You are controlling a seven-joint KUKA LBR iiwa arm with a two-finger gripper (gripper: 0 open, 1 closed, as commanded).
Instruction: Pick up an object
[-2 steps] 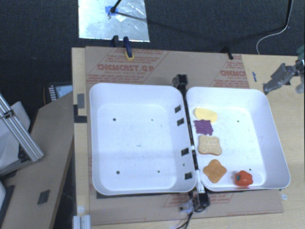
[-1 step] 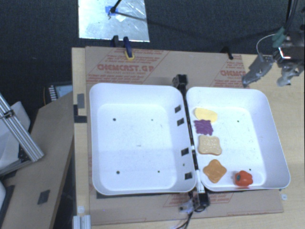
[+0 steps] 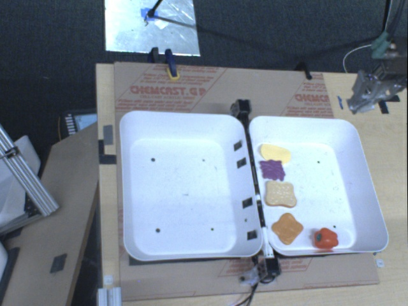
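Several small items lie along the left side of the right bin [image 3: 357, 171]: a yellow piece [image 3: 275, 152], a purple cluster [image 3: 273, 169], a tan cracker-like piece [image 3: 280, 194] and an orange piece [image 3: 287, 227]. A red pepper-like item [image 3: 326, 238] rests near that bin's front edge. My gripper [image 3: 371, 93] hangs at the far right, above the bench beyond the right bin's back corner, well away from all the items. Nothing is visibly held in it.
The left bin [image 3: 185, 183] sits beside the right one, joined by black clips along the shared wall. A shiny metal sheet [image 3: 152, 16] lies at the back. Cables run across the dark floor behind the bench.
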